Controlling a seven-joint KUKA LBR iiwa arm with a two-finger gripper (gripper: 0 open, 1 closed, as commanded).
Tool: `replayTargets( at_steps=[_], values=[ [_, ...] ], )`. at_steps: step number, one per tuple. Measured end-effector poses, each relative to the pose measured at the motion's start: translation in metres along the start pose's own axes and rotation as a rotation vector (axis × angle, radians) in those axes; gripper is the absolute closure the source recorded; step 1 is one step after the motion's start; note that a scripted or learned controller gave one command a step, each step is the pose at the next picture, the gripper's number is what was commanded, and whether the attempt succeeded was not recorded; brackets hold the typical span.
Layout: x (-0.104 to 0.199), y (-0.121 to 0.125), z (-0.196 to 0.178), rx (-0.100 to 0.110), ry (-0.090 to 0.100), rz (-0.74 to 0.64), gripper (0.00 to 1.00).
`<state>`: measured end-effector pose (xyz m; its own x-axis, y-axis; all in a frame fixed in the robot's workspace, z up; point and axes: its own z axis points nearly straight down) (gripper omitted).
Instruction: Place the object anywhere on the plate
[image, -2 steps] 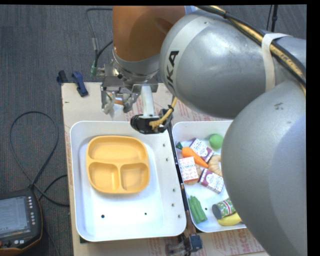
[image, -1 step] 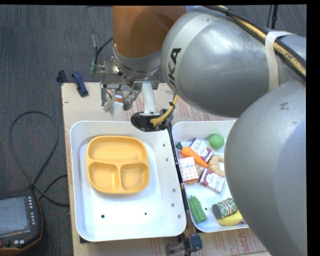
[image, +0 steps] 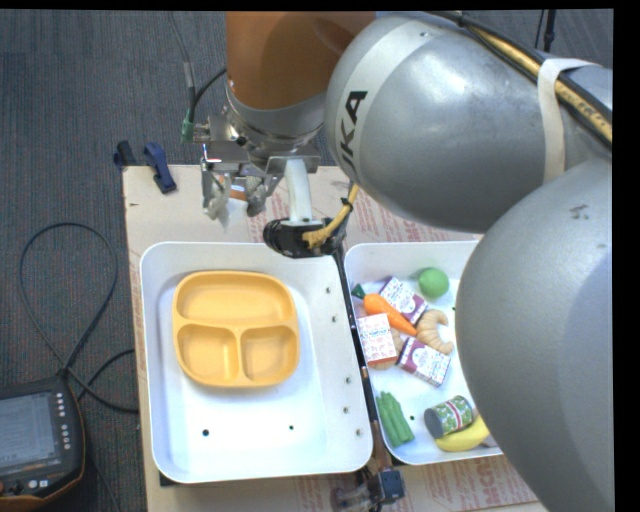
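Gripper (image: 233, 205) in the upper centre-left of the frame, hanging over the bench (image: 135, 225) just above the top edge of the left bin (image: 150, 350). Fingers apart, nothing between them.

Yellow plate (image: 236, 279) lying flat in the upper half of the left bin, long axis running left to right across the frame. One wide compartment along the top edge, two smaller ones side by side along the bottom edge. Nothing on it.

No single object marked out as the one to place; all candidates in the right bin (image: 400, 247), well apart from the gripper and on the other side of the bins' shared edge from the plate:
- carrot (image: 390, 312), long axis slanting from upper left to lower right, green end at the upper left
- green ball (image: 433, 281) near the top of that bin
- croissant (image: 433, 332), just right of the carrot's tip
- three small cartons (image: 378, 340) around the carrot and croissant
- green vegetable (image: 394, 418) at the lower left, long axis close to top-to-bottom
- can (image: 449, 415) lying on its side, touching a banana (image: 465, 436) at the lower edge

Blue clamp (image: 158, 165) at the bench's upper left corner. Handheld screen unit (image: 30, 440) on the floor at the lower left of the frame.
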<state>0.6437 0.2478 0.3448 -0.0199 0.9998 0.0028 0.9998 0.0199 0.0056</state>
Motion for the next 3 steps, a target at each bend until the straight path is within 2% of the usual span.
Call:
replayTargets(
  at_steps=[3],
  values=[
    [0.004, 0.000, -0.028, -0.009, 0.004, -0.016, 1.00]
  ],
)
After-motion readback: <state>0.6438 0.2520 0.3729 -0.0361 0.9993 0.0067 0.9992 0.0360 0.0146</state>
